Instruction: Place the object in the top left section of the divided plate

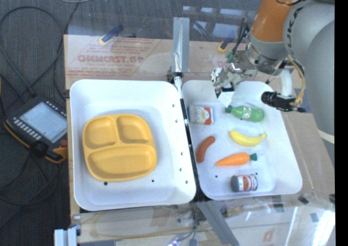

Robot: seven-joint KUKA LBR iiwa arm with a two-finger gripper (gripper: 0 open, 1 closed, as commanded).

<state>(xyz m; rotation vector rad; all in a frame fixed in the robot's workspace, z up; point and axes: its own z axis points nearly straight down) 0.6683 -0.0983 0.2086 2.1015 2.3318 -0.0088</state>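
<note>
The tool (223,83) hovers over the right bin's (283,130) far edge; its grip state can't be told. The yellow divided plate (118,146) sits well off to its side in the left bin (87,95), with the green bottle (246,112) just beside the tool.

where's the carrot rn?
In the right bin, lower middle: the carrot lies just below the banana, above the can, right of the sausage.

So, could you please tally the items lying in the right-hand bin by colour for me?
Green: 1, the bottle
Yellow: 1, the banana
Orange: 1, the carrot
Reddish-brown: 1, the sausage
White and orange: 1, the small carton
Grey and red: 1, the can
Total: 6
</note>
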